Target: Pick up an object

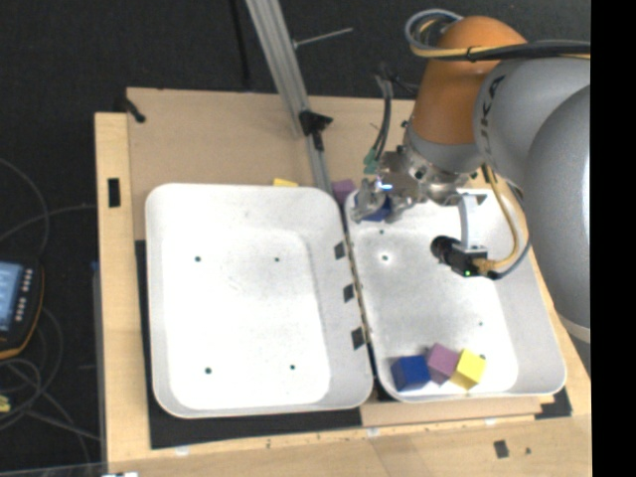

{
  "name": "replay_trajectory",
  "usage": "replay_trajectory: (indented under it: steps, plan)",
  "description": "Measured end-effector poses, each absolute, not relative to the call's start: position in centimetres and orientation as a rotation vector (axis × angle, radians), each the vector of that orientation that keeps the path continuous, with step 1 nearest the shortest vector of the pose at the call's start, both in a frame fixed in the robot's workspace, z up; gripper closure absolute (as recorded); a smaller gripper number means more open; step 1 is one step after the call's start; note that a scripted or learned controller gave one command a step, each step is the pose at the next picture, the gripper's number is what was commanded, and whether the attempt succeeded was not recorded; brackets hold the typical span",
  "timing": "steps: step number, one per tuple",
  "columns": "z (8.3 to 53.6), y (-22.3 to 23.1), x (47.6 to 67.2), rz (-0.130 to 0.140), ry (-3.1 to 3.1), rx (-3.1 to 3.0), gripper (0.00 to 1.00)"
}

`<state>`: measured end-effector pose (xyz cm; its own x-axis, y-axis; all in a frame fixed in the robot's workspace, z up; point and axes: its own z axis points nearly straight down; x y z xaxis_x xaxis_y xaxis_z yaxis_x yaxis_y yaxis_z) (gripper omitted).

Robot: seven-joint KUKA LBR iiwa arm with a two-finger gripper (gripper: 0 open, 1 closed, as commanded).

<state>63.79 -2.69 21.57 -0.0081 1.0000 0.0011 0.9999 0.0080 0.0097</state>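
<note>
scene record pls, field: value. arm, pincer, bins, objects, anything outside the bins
arm: reaches in from the right, wrist above the right bin's far-left corner
pincer: low at that corner, next to a purple object
right bin: blue block, purple block, yellow block clustered at near edge
left bin: a few dark specks
outside bins: small yellow piece behind the left bin's far rim

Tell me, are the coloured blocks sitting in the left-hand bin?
No, the blue block, purple block and yellow block lie together at the near edge of the right-hand bin.
</note>
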Motion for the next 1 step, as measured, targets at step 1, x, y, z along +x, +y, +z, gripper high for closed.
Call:
replay_trajectory:
  steps: [1]
  plan:
    - [19.59,3.45,62.34,0.0,2.231,2.215,1.0]
